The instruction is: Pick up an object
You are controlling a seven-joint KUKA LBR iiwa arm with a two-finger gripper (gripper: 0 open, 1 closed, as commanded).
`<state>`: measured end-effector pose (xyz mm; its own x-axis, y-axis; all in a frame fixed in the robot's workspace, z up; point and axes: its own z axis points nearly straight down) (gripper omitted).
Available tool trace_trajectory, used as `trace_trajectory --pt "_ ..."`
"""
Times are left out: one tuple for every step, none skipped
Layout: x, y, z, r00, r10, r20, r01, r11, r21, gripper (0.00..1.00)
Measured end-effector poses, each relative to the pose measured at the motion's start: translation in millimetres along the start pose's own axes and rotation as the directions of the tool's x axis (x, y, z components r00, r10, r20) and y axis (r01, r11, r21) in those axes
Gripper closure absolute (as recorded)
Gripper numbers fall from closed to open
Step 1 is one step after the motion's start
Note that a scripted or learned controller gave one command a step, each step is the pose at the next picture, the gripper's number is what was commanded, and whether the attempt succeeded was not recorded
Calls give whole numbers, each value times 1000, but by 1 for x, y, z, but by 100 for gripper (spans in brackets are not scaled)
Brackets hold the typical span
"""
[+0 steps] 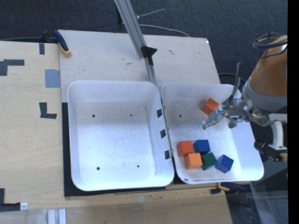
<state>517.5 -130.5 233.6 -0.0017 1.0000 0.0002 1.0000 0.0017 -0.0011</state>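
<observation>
So the orange cube (210, 106) sits by itself toward the far side of the right bin (187, 94), just beside the gripper (211, 121), which hangs a touch nearer the camera. Can't tell how the gripper's set, honestly. Nearer the front of that bin, four more cubes (197, 154) are clustered, with a blue cube (224, 163) right beside them.
</observation>
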Motion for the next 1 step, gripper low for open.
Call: trace_trajectory --pt "12 -25 121 1000 -1 0 1 1000 -11 0"
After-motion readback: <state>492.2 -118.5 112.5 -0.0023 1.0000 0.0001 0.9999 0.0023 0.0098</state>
